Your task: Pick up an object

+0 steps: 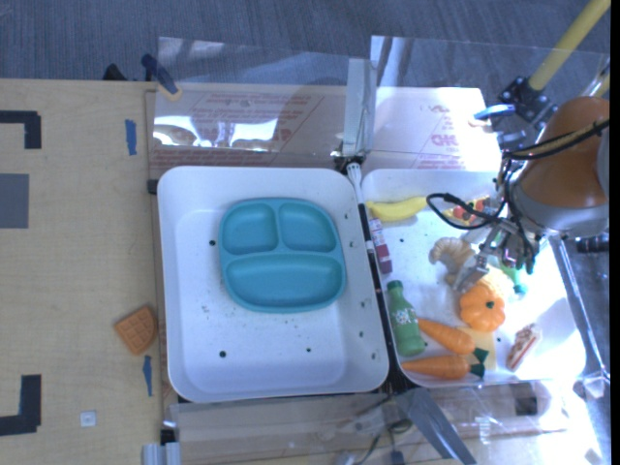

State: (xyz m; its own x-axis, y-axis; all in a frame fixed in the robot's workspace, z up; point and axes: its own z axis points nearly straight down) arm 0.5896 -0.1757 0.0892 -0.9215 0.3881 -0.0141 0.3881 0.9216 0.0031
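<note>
The right bin holds a banana, a tan lumpy piece, an orange pumpkin, a green bottle, two carrots and a hot-dog-like piece. My gripper hangs over the middle right of this bin, just above the pumpkin and to the right of the tan piece. Its fingers stand apart and open, with nothing clearly between them. A small yellow thing beneath it is partly hidden.
The left bin holds a blue divided plate. A waffle piece lies on the wooden bench left of the bins. Clear plastic panels stand behind both bins. Cables hang around the wrist at the right.
</note>
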